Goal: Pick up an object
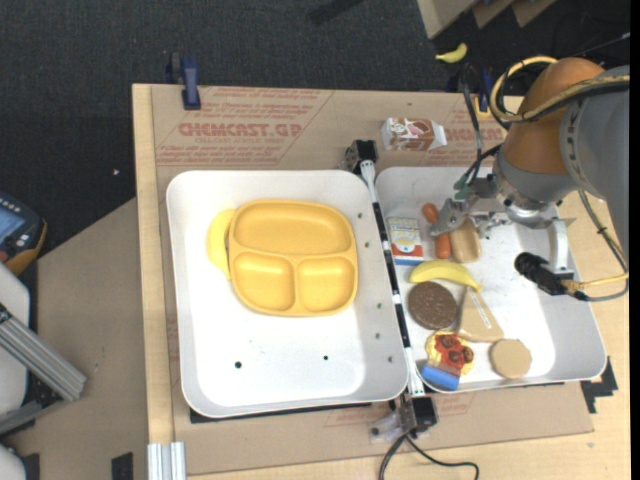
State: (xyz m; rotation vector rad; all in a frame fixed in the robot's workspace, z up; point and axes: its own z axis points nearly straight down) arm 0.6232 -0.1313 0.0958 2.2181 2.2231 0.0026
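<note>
My gripper [463,215] hangs over the far part of the right bin [560,343], under the grey arm with its orange band [545,128]. Right beneath and beside it lie a small orange carrot piece [430,212], an orange-red piece [442,244] and a tan bread-like piece [465,243]. A yellow banana [446,273] lies just nearer the front. From here I see nothing lifted in the gripper.
The right bin also holds a small carton [404,240], a brown round cookie [432,305], a tan wedge [481,317], a tan disc [511,357], a pizza slice [450,349] and a blue piece [436,376]. A yellow divided tray [292,256] sits in the left bin [290,368]. A wrapped snack [412,133] lies behind the bins.
</note>
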